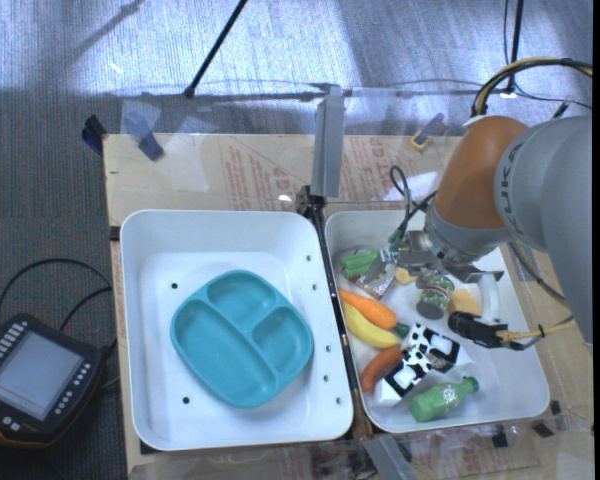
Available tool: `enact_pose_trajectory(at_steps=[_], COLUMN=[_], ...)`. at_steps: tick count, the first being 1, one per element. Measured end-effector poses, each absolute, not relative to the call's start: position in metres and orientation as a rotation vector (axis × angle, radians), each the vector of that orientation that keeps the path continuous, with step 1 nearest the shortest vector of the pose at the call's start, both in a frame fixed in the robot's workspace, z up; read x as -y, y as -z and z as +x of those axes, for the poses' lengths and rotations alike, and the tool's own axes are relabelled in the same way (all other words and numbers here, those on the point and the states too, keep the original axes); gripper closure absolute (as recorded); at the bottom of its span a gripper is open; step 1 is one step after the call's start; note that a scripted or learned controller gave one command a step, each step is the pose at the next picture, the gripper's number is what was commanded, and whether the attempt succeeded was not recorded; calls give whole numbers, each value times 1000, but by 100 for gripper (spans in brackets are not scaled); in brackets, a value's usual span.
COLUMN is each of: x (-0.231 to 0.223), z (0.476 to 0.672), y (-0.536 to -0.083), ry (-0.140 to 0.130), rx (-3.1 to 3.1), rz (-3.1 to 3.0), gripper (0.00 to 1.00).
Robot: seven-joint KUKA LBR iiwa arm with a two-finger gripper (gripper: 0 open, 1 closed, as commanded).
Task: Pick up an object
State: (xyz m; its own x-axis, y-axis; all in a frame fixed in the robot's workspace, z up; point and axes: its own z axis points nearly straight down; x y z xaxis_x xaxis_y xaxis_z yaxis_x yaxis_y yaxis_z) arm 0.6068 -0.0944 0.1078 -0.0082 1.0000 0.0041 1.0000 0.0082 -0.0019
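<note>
Green bottle (pixel 443 399), carrots, banana: all resting in right bin (pixel 525 393). Gripper (pixel 432 286) low among them; jaws' state indiscernible. Nothing lifted yet.

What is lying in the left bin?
A teal divided plate lies flat in the left bin, its three compartments bare. Whatever bin floor sits under the plate is covered.
</note>
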Motion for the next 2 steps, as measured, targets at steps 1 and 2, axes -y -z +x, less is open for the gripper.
enact_pose_trajectory(at_steps=[1,2], x=[90,90], z=[589,589], y=[-87,-96], ry=[-2,-1], rx=[2265,2259], rz=[-2173,-2176], gripper=[0,100])
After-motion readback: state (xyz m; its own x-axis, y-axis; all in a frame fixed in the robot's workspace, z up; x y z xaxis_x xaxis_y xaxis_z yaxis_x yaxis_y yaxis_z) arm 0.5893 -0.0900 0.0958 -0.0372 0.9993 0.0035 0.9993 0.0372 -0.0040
